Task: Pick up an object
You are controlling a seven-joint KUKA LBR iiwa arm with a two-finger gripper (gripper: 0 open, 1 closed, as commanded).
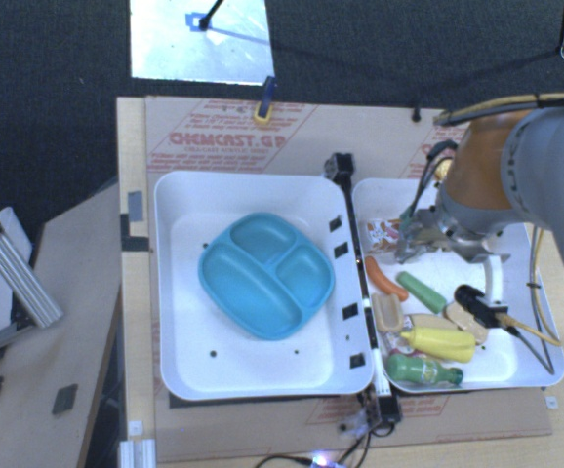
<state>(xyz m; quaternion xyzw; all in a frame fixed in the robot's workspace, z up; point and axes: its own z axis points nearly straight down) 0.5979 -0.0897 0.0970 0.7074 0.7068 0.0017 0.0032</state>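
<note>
- Gripper (pixel 409 242) sits low over the far-left part of the right bin (pixel 512 359), arm coming in from the right. Can't tell from this angle whether it is open or closed, and nothing visibly sits in it.
- Candidates are all in the right bin, bunched along its left wall:
  - printed packet (pixel 382 232), just left of the gripper
  - orange carrot (pixel 386 283) and green cylinder (pixel 422 292), just in front of the gripper, side by side
  - tan piece (pixel 389 312), yellow piece (pixel 438 342) and green bottle (pixel 423 370), nearer the front wall
- Left bin (pixel 194 359) holds just a blue divided plate (pixel 265 274), well apart from the gripper. Ignore it.
- My read: approach phase, grasp not made yet.
- Best target looks like the green cylinder: close, rounded, with bare bin floor on its far side.
- How to do it well:
  - set the closing direction across the short axis, not along the length
  - centre on the middle so it doesn't pivot out
  - descend straight and keep clear of the carrot, which lies very close and may get nudged
- The packet is flat against the floor by the wall, so likely a poor grab.
- Lift vertically, well above the worktop (pixel 223 130), before any sideways travel. The bin wall is near.
</note>
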